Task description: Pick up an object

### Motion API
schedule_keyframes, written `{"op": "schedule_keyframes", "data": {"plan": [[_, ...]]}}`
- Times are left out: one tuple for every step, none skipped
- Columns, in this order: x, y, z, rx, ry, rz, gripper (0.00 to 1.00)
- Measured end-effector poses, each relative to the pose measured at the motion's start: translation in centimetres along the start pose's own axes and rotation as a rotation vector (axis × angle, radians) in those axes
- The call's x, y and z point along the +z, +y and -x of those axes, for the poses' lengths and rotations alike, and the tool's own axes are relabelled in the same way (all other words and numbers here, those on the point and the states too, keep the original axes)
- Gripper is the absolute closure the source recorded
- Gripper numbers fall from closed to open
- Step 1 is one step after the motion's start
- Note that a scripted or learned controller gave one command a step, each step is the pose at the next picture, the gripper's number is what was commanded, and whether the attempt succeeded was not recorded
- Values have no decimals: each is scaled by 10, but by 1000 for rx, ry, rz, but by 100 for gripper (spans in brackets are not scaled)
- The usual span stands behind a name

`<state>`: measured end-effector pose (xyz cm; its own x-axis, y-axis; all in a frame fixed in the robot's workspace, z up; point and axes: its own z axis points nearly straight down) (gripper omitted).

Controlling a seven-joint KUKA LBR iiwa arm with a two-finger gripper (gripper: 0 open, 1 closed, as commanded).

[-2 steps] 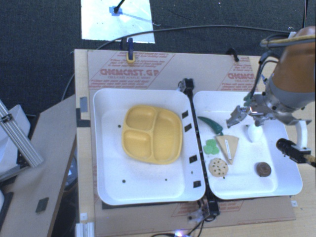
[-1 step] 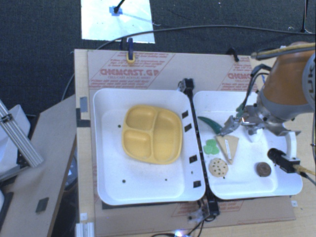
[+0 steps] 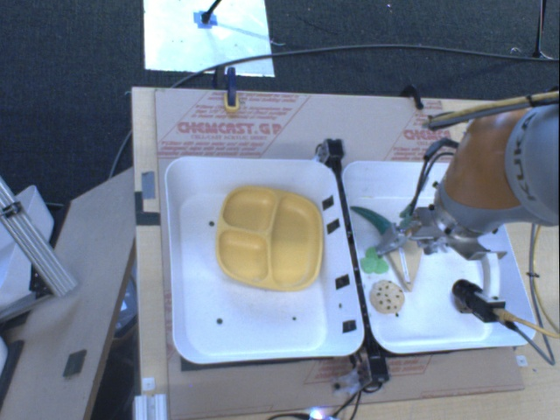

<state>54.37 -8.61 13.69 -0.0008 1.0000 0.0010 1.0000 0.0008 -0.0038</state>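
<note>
The round tan toy cookie with dark chips [image 3: 386, 297] lies near the right white bin's [image 3: 437, 332] front edge; it looks light, stiff and flat, best pinched across its rim. Just beyond, the gripper [image 3: 391, 245] hovers over green toy pieces [image 3: 374, 262], fingers apparently apart, holding nothing. Farther left, a yellow divided plate [image 3: 269, 237].

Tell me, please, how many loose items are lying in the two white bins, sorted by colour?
Yellow: 1, the divided plate in the left bin.
Green: 2, a dark green curved piece and a light green clover-like piece, both in the right bin.
Tan: 2, a speckled cookie and a pale stick-like piece, also in the right bin.
Total: 5
</note>
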Motion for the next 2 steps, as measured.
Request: {"op": "schedule_keyframes", "data": {"plan": [[47, 3, 0, 0, -2, 11, 0], [33, 6, 3, 1, -8, 23, 100]]}}
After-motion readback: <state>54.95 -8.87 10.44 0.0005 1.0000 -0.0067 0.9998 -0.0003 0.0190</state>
